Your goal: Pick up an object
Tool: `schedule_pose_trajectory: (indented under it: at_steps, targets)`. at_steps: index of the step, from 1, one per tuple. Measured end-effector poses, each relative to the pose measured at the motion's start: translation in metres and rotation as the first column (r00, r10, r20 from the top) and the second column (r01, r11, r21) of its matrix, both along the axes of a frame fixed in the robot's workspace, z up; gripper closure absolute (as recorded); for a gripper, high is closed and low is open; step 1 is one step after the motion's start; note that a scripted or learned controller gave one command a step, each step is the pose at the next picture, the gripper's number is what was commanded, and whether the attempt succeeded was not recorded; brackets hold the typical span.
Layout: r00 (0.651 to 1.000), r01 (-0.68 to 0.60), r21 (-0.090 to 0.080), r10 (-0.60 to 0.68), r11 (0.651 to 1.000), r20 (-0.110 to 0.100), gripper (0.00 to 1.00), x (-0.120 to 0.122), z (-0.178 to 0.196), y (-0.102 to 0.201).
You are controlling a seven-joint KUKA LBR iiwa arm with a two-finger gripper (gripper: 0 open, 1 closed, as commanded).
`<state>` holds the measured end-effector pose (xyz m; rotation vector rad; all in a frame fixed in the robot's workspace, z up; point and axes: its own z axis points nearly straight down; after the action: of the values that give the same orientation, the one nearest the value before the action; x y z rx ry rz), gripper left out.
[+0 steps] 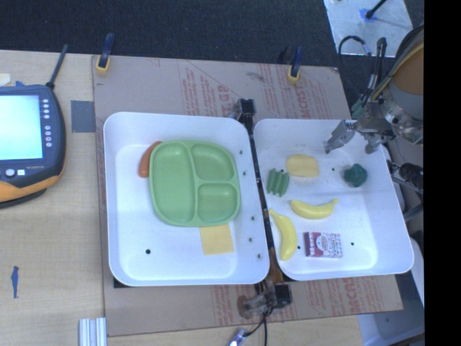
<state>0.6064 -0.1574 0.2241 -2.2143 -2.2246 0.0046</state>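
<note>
The gripper (354, 141) is being held spread and empty above the right bin (403, 254), near the dark green toy (354, 175). The approach step is judged underway; a descent onto the toy and a closing are being called for next.

Bench (43, 265): light wood, covered in the middle by a brown cardboard sheet (194, 85). Two clamps with yellow and blue parts, (105, 56) and (294, 63), grip the sheet's far edge. Handheld control pendant (25, 139) with lit screen lies at the bench's left edge. Grey tape patch (83, 116) sits just beside the sheet's left edge. Dark carpet (180, 13) lies beyond the bench.
</note>
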Motion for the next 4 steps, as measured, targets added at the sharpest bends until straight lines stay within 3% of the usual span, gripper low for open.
schedule_pose_trajectory:
  at_steps: [1, 2, 3, 4]
  targets:
    - [1.000, 0.003, 0.000, -0.003, 1.000, 0.002, 0.00, 0.050, -0.006, -0.055]
    - [1.000, -0.001, -0.002, 0.001, 1.000, 0.002, 0.00, 0.007, -0.093, -0.051]
    - [1.000, -0.001, 0.000, 0.001, 1.000, 0.001, 0.00, 0.050, -0.133, -0.053]
    - [1.000, -0.001, -0.001, 0.001, 1.000, 0.000, 0.00, 0.000, -0.108, -0.054]
